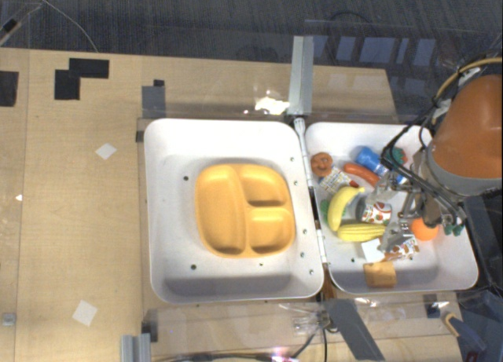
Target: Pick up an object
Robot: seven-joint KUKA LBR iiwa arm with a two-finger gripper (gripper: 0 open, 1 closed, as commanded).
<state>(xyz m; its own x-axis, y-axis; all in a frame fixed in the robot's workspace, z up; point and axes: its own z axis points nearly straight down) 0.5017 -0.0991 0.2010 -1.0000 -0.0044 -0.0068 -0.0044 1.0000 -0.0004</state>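
The right bin [454, 270] holds a heap of small items. Two yellow bananas lie near its middle, one curved upright [339, 205] and one flat [360, 232]. Close by are a brownish round toy [321, 163], a red sausage [363, 173], a blue object [368, 157], a small printed can [376, 212], an orange ball [424, 230] and a brown block [380, 274]. My gripper [399, 231] hangs low over the heap, just right of the flat banana and left of the orange ball. The wrist and cables hide what lies directly beneath it.
The left bin [169, 164] carries a yellow divided plate [240, 210]. A metal post [301, 78] rises behind the wall shared by the two bins. The arm's orange band [471, 133] looms over the right bin's far right corner.
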